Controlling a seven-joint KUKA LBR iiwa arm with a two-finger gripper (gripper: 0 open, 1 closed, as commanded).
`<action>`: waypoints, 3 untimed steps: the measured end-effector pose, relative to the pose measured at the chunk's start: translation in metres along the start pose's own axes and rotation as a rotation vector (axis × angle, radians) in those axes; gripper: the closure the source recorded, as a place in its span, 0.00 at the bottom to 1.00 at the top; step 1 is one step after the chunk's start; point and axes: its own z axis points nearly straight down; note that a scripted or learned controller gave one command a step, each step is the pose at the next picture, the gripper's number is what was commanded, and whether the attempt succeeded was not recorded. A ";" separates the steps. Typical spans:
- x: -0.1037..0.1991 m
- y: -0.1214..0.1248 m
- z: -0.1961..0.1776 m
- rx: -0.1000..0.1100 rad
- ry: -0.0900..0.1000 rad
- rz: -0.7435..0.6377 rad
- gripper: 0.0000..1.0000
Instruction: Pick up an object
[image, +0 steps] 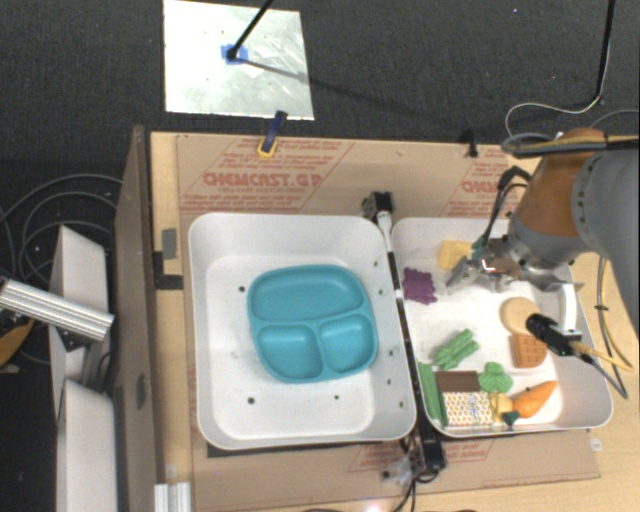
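Observation:
My gripper (468, 270) hangs low over the upper part of the right bin (590, 400), at the end of the grey arm with its orange band (548, 195). It sits just below and to the right of a yellow cheese wedge (455, 251). Purple grapes (419, 286) lie to its left by the bin's left wall. Below it are a tan round cookie (516, 314), a waffle piece (526, 351), green beans (454, 349), a green broccoli (494, 378) and an orange carrot (535, 397). I see nothing held.
The left bin (215, 300) holds a teal divided plate (312, 322). A brown bar (457, 381), a dotted yellow cracker (463, 408) and a long green piece (427, 385) crowd the right bin's front left corner. Cables (520, 120) run behind the arm.

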 end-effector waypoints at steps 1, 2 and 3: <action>-0.045 0.053 0.000 0.008 0.003 -0.002 0.00; 0.023 -0.032 0.000 0.016 0.008 0.001 0.00; 0.019 -0.027 -0.011 0.006 0.003 0.002 1.00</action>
